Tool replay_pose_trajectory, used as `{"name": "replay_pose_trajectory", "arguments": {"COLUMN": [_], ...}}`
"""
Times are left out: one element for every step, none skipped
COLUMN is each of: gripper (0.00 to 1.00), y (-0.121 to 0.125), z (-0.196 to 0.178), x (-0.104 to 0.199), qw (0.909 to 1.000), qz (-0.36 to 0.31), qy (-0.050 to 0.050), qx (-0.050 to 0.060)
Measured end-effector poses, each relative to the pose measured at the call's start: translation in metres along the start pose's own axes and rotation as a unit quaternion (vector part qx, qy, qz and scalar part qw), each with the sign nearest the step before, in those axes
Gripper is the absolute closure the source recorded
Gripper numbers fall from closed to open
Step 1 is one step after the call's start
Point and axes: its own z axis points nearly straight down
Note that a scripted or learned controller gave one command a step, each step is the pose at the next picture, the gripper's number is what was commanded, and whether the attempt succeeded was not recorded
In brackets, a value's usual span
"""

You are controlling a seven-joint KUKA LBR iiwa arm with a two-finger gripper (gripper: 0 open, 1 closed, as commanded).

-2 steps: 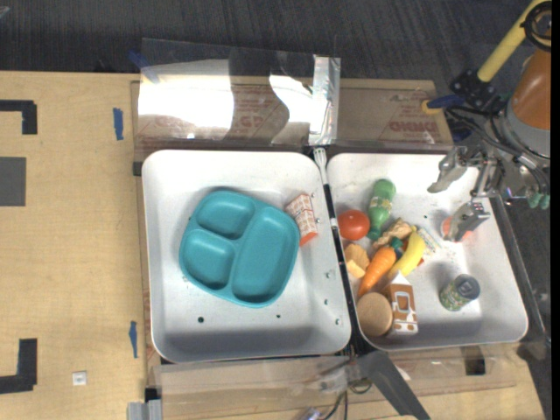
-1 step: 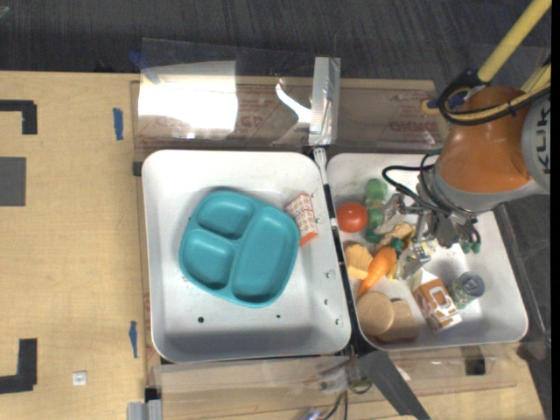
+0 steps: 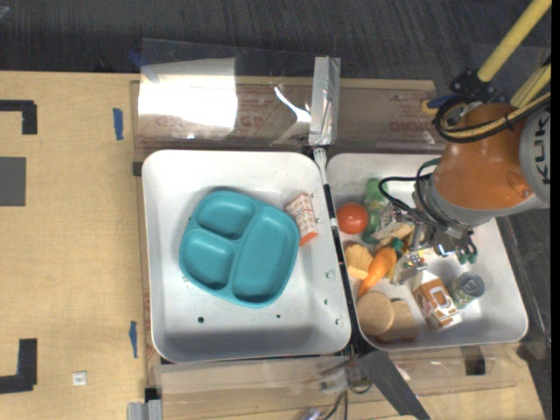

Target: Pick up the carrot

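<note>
The carrot point(image 3: 378, 268) is a small orange piece lying at a slant in the left half of the right bin point(image 3: 512, 322). My gripper point(image 3: 416, 247) hangs low under the orange wrist band, just right of the carrot's upper end, among the crowded items. Cables and the wrist body hide its tips, and nothing shows as held.
A red tomato point(image 3: 353, 218), a green item point(image 3: 376, 194), a yellowish chunk point(image 3: 357, 256), a tan cylinder point(image 3: 378, 313), an orange-and-white carton point(image 3: 436, 303) and a grey can point(image 3: 470, 285) crowd the carrot. The left bin point(image 3: 166, 322) holds a teal divided plate point(image 3: 238, 248) and a small packet point(image 3: 303, 216).
</note>
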Motion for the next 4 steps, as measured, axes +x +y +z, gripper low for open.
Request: {"name": "replay_pose_trajectory", "arguments": {"gripper": [0.00,0.00,0.00,0.00], "y": [-0.003,-0.003,0.015,0.014], "z": [0.001,0.002,0.018,0.018], "x": [0.012,0.013,0.057,0.055], "qw": [0.9999,0.9992,0.9991,0.9812], "qz": [0.008,0.040,0.037,-0.193], "qy": [-0.006,-0.004,0.018,0.014], "qx": [0.002,0.001,-0.006,-0.010]}}
